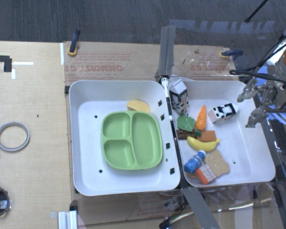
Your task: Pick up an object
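At the frame's right edge the grey robot arm is cut off. The yellow wedge-shaped piece in the left bin lies partly behind the green divided plastic plate.

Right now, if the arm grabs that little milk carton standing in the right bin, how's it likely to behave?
The milk carton stands upright and looks tall for its base, so a sideways nudge would probably tip it. It looks like a small toy, likely light. Its flat sides should suit a two-finger grip, though the bin wall right beside it may crowd the approach.
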Controlling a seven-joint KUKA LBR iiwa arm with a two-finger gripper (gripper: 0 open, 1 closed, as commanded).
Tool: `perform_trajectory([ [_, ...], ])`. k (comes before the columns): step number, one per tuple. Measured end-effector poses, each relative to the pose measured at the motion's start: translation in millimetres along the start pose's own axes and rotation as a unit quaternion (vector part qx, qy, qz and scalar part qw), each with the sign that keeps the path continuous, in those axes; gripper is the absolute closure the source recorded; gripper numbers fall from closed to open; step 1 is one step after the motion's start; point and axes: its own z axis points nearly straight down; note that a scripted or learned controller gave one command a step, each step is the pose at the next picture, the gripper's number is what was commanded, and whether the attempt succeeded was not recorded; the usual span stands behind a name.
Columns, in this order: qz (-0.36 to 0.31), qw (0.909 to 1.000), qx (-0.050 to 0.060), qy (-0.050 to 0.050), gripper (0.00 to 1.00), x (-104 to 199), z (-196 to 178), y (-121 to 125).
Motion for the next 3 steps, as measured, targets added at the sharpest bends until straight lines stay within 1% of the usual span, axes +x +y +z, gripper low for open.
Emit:
perform_trajectory([
  [1,0.155,0.9879,0.000,0.000,0.00,-54,114,49],
  [2,0.279,0.9603,0.000,0.000,0.00,-60,136,73],
  [3,0.277,0.9608,0.001,-0.002,1.00,-62,126,74],
])
